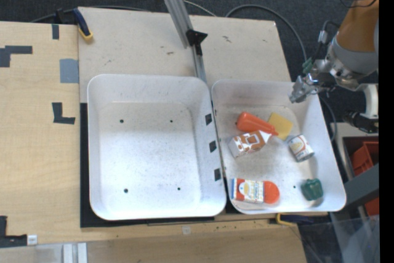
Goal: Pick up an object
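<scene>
The right bin (243,89) holds several small objects: an orange carrot-like piece (255,122), a yellow block (281,125), a brown and white carton (249,143), a small can (300,148), a red and white pouch (255,191) and a green pepper-like piece (312,189). My gripper (300,90) hangs over the bin's far right corner, above and to the right of the yellow block. Nothing shows between its fingers, and their spread is too small to make out.
The left bin (98,132) sits beside the right one, its rim touching at the middle. A slanted metal pole (175,0) rises behind the bins. Black cables (258,9) loop over the bench at the back. A red crate (372,163) stands off the bench's right side.
</scene>
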You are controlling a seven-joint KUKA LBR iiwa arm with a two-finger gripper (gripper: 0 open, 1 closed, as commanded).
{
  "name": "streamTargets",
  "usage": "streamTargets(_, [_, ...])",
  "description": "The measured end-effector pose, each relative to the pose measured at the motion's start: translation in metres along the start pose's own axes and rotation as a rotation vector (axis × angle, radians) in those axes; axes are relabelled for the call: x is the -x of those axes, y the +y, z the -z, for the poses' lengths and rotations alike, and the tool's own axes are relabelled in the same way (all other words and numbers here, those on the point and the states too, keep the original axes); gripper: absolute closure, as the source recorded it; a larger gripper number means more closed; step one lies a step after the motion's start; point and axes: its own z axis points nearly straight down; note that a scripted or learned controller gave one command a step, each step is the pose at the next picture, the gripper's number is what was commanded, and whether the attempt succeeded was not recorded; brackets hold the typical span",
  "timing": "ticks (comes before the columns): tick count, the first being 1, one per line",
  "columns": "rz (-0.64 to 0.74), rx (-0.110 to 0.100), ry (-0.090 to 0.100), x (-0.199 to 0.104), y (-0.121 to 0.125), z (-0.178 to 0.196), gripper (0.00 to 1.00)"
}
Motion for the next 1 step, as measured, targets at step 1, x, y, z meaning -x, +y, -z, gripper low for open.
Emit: streamTargets(1, [0.0,0.0,0.0,-0.0004,0.0012,0.0377,1.0])
